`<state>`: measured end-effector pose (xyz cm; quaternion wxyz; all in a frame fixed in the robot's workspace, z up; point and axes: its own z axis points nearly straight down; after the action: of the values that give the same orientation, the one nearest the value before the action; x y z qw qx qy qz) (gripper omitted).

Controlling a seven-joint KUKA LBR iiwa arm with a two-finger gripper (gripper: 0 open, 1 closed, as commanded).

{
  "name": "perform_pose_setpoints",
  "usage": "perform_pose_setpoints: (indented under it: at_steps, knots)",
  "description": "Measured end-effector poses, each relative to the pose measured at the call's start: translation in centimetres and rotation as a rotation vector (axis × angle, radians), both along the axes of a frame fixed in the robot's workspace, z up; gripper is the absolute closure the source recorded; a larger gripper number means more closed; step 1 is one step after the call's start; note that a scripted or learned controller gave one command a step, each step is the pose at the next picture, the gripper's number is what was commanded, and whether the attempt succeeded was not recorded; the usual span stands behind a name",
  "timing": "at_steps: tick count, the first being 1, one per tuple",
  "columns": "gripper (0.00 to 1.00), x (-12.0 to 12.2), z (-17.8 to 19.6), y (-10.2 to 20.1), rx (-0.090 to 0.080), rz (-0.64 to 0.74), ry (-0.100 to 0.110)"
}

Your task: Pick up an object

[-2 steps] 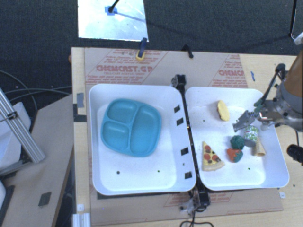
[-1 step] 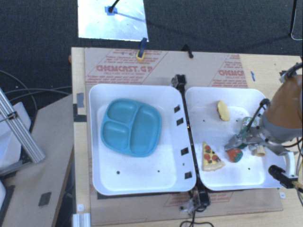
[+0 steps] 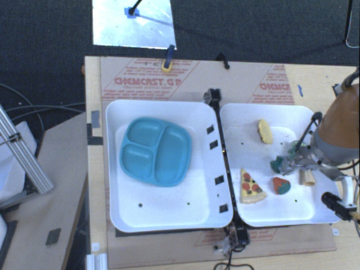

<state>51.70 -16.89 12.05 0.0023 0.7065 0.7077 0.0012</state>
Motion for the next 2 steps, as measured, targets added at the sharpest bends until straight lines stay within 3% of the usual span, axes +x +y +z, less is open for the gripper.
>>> perform_pose_setpoints:
  at_steps: [1,2]
  knots:
    - [1.00,3.7,1.2,-3.9,-0.002,-0.002,0.000]
    - [1.00,-3.4,0.1,-3.8,0.003,-0.004,0.010]
